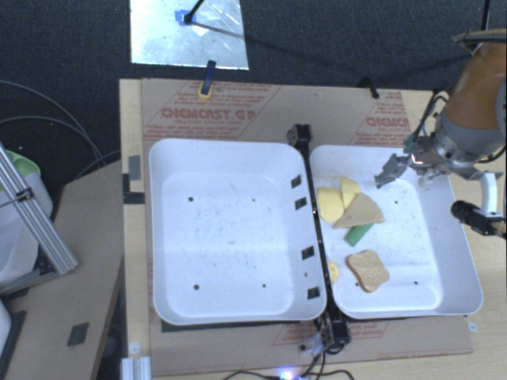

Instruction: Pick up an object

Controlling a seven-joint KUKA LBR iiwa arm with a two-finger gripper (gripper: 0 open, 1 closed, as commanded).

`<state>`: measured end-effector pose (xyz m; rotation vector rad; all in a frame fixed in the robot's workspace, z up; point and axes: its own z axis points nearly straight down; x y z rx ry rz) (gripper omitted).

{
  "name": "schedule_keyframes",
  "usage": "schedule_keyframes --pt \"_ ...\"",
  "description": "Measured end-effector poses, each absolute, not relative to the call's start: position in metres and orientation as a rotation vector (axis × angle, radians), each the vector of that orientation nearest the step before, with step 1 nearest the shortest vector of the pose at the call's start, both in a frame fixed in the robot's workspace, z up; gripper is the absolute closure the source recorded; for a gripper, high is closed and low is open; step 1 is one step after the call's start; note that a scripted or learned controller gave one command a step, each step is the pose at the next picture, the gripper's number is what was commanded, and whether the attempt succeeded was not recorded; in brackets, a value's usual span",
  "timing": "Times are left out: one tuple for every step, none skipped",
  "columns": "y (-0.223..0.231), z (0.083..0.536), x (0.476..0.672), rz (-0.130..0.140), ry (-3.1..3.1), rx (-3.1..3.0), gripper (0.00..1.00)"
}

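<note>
Nearest, in the right bin [455, 295]: a toast-like slice [368, 269], a small yellow piece [333, 272] by the divider; farther back, a green block [359, 233] under a tan wedge [360, 211], touching two yellow pieces [337, 199]; beyond, above the bin's far part, the pincer [394, 169], clear of all pieces, grip state impossible to tell; left bin [230, 232] alongside on the counter [261, 105].

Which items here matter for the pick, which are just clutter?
Job:
end effector
yellow pieces
tan wedge
green block
toast
right bin

Clutter:
left bin
foil sheet
clamp
cardboard
</note>
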<state>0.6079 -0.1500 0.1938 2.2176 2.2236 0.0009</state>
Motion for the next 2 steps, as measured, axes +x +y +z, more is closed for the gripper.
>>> schedule_keyframes --pt "-0.12 0.079 0.559 -0.002 2.229 2.225 0.0" --pt "-0.089 0.084 0.496 -0.001 2.225 2.224 0.0"
